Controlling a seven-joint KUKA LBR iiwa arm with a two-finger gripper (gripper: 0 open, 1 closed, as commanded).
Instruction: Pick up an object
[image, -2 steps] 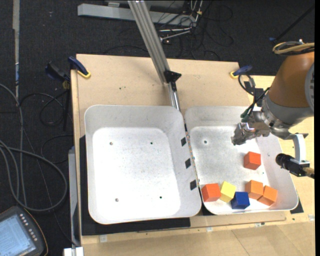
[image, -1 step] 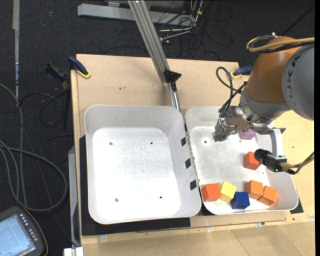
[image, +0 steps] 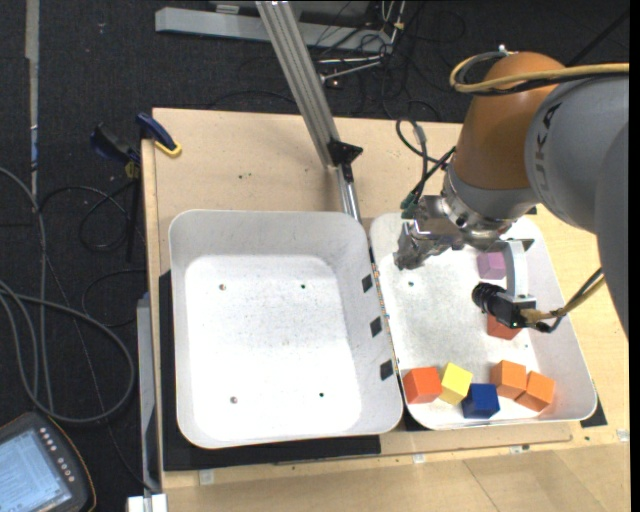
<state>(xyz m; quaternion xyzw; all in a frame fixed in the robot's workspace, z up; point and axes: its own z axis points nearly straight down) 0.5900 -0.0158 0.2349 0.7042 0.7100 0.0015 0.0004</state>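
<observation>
**Blocks sit toward the near rim, away from the gripper**

Camera view: you are looking down at a slant on two shallow white plastic bins side by side on the wooden bench. The left bin has only specks on its floor. The right bin holds all the candidates.

Your grey arm with the orange band reaches in from the right and hangs over the far half of the right bin. The two-finger gripper sits near that bin's far left corner, close to the wall shared with the left bin. From this angle you cannot tell whether it is spread or pressed together, and nothing is visibly caught in it.

The relation that matters: most of the blocks lie toward the near rim, down-frame and rightward of the gripper, well apart from it. The closest block is the pale pink cube, just beside the wrist on its right and partly masked by the black cable fitting.

Count them:
- Orange wooden cubes: three. One at the left end of the near row, two touching at the right end.
- Yellow cube: one, just beside the left orange one.
- Blue cube: one, touching the yellow.
- Red block: one, half hidden under the fitting.
- Pink: one.

Seven in all. None has a clear long axis, so your approach angle is probably free.
</observation>
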